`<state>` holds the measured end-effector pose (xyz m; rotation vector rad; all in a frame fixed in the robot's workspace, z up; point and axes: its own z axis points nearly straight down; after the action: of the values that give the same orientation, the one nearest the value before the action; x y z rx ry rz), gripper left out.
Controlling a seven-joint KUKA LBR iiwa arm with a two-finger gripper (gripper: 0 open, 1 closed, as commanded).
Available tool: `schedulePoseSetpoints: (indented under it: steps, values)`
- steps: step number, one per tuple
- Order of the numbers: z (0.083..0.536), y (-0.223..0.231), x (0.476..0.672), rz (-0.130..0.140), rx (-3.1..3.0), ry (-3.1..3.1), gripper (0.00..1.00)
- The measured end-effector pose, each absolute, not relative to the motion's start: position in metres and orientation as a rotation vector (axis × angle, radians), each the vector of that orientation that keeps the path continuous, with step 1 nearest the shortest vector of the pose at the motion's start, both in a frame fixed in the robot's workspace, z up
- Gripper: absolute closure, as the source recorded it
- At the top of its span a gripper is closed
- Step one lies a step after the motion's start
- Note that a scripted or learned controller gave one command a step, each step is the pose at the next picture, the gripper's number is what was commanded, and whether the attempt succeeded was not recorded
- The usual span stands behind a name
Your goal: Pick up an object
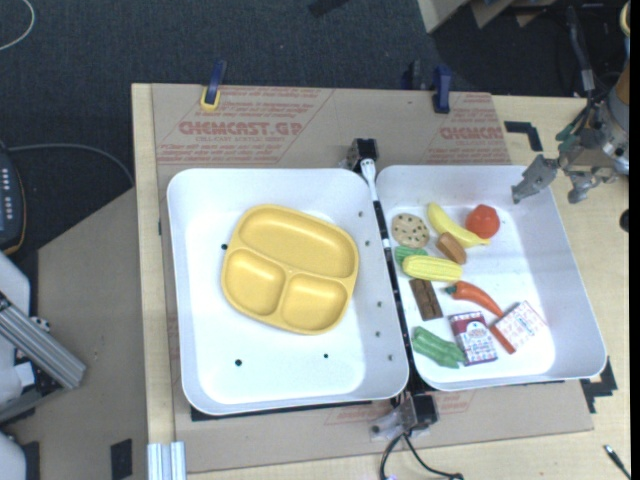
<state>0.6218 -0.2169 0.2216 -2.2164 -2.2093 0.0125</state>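
From my seat I see the counter (300, 118) carrying two shallow white bins side by side, set on a brown printed board.

Nearest the camera in the right bin (575, 298) lie a green pepper-shaped piece (437, 347), a small dark red packet (473, 337) and a red-and-white patterned packet (521, 324), the two packets close together. Just behind them I see an orange-red chilli-like piece (476, 295) and a brown bar (425, 297). Further back sit a yellow corn cob (432, 267) with a green end, an orange-brown oblong piece (451, 247) touching it, a round speckled cookie (409, 230), a yellow banana-like piece (449, 224) and, farthest in the cluster, a red tomato-like ball (483, 221). All of these crowd the left half of that bin, near the shared wall.

The left bin (195, 298) holds one thing, a yellow divided plate (289, 268) with three compartments, lying flat near the bin's middle.

The claw (556, 179) hangs at the far right corner of the right bin, over its rim, well apart from the toys. Its fingers (529, 180) look spread, with nothing between them. Above it I can make out the grey wrist (610, 133) coming in from the right.

Two clamps, a yellow one (211, 92) and a blue one (440, 86), grip the board's far edge.
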Motion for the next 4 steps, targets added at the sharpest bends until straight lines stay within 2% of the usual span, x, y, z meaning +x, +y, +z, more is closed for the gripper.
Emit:
schedulePoseSetpoints:
  steps: [1,3,4]
  values:
    - [0.231,-0.216,0.624,0.000,-2.221,-2.222,0.00]
    - [0.107,-0.215,0.620,0.002,-2.219,-2.220,0.00]
    - [0.086,-0.212,0.621,-0.005,-2.217,-2.222,0.00]
